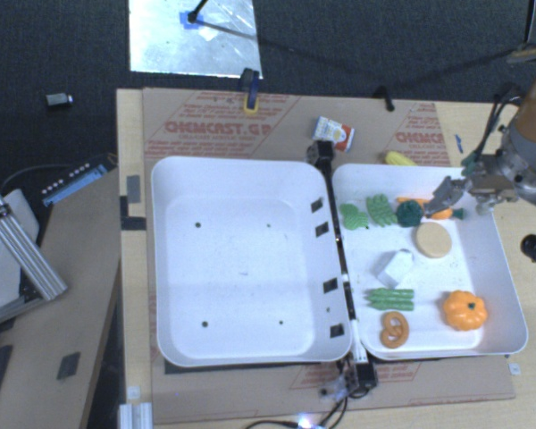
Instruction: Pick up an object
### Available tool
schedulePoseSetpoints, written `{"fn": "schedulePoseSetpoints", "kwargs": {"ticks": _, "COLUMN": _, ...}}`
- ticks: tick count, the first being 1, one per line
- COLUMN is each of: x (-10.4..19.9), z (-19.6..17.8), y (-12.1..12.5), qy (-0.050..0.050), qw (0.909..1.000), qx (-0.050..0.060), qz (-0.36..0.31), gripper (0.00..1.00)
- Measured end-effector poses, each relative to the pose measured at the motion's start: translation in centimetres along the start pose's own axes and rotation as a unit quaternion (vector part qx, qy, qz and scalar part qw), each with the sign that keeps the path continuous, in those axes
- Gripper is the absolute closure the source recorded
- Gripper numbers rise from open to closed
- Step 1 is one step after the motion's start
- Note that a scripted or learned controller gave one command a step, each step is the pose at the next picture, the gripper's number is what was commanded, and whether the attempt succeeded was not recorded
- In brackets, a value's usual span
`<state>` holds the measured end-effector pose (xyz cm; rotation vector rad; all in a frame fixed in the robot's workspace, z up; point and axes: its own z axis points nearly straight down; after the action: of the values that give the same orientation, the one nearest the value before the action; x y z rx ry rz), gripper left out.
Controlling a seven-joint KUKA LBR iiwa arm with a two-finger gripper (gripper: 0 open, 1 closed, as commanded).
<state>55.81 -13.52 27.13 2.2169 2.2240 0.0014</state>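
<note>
Cardboard-covered tabletop [205,119] carries two bins, and in the right bin [505,275] the hand [447,195], whose grip I cannot tell, hovers by crowded broccoli [409,212] and carrot [439,211], so it may nudge both.

A dark carpet floor [384,16] fills the top of the view. A shiny metal sheet [195,23] lies on it, with a thin black cable [411,70] trailing across the floor beside it. A brown cardboard sheet [214,123] with red lettering covers the bench. A pale wooden tabletop [71,248] spreads to one side, bearing a silver metal rail [22,248]. A yellow clamp [250,92] grips the cardboard's far edge. Light is even and soft.
</note>
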Motion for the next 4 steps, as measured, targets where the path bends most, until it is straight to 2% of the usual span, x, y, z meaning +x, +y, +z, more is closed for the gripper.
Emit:
{"fn": "schedulePoseSetpoints", "kwargs": {"ticks": 1, "x": 0.0, "z": -1.1, "y": 0.1, "qy": 0.000, "qw": 1.0000, "qx": -0.002, "qz": -0.002, "gripper": 1.00}}
{"fn": "schedulePoseSetpoints", "kwargs": {"ticks": 2, "x": 6.3, "z": -9.2, "y": 4.9, "qy": 0.000, "qw": 1.0000, "qx": -0.006, "qz": -0.004, "gripper": 1.00}}
{"fn": "schedulePoseSetpoints", "kwargs": {"ticks": 4, "x": 25.9, "z": -13.1, "y": 10.3, "qy": 0.003, "qw": 1.0000, "qx": -0.002, "qz": -0.006, "gripper": 1.00}}
